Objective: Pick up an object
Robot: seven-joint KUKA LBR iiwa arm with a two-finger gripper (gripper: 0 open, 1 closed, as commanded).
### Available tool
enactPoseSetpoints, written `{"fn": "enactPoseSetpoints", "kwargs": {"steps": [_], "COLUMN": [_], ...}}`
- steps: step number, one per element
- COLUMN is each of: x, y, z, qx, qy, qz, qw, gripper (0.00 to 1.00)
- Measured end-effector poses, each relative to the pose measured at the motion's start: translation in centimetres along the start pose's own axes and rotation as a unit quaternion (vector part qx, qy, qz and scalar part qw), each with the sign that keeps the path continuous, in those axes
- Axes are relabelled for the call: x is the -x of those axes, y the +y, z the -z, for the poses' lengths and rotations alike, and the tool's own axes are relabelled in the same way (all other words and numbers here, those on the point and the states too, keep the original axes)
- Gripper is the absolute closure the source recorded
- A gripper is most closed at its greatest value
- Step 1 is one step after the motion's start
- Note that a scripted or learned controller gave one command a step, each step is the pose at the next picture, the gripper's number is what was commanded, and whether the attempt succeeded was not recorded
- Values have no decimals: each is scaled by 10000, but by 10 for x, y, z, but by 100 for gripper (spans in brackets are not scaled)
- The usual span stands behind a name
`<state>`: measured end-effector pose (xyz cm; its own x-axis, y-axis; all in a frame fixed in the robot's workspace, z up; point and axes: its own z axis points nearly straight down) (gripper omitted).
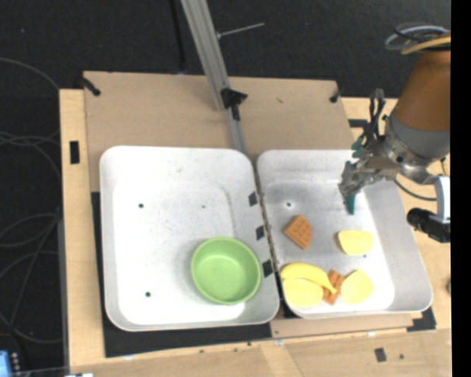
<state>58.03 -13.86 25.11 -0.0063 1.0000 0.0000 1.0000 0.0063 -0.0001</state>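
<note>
The arm [424,100] enters from the right, its orange band above a grey wrist; the gripper [350,195] hangs over the upper part of the right bin [314,171], its dark fingers pointing down toward the bin floor; whether they are spread or pressed together cannot be told at this resolution, and nothing is seen between them. In the right bin, an orange waffle-patterned piece [298,232] lies near the centre, apart from the gripper; a pale yellow piece [355,242] sits to its right, below the gripper and not touching it; along the near edge, a larger yellow piece [302,283] and another yellow piece [357,287] flank a small orange piece [332,283], all close together. The left bin [157,203] holds a green bowl [225,269], upright, in its near right corner.
</note>
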Motion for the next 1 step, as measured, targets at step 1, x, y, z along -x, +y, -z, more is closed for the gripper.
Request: {"fn": "enactPoseSetpoints", "kwargs": {"steps": [1], "x": [-46], "y": [11], "z": [-11], "qx": [-3], "qy": [-2], "qz": [-6], "qw": [10000], "gripper": [100]}}
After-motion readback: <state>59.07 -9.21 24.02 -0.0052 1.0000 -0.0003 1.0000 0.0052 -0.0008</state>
